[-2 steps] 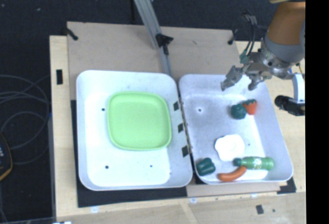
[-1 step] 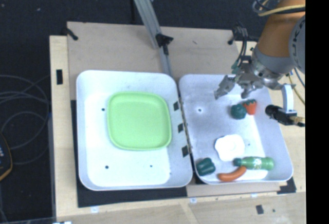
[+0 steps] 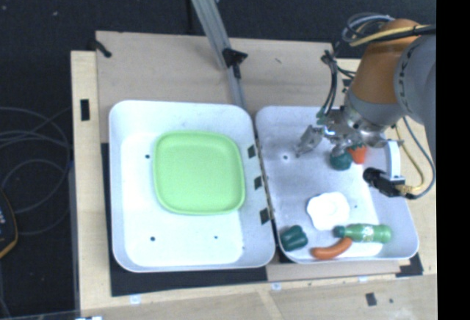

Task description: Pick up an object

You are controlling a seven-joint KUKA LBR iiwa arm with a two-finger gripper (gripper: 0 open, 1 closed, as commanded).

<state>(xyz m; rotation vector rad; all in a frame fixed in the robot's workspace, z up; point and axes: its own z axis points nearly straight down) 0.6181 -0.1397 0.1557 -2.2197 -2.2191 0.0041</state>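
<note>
Fingers [image 3: 323, 136] apart over right bin [image 3: 283, 128], beside teal piece [image 3: 339, 160]; white lump [image 3: 327, 209], green bottle [image 3: 363, 233], orange sausage [image 3: 330, 249] nearby.

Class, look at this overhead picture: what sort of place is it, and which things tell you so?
Probably a robotics lab bench: a grey-and-orange robot arm reaches over two white bins, one holding a green plate, the other small toy-like objects.

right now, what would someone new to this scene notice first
The light green square plate stands out most, lying flat in the middle of the left bin. Next comes the grey arm with its orange band, reaching in from the right with its gripper over the upper part of the right bin. Along that bin's near edge cluster a white piece, a green bottle, an orange sausage-shaped piece and a dark green block.
</note>
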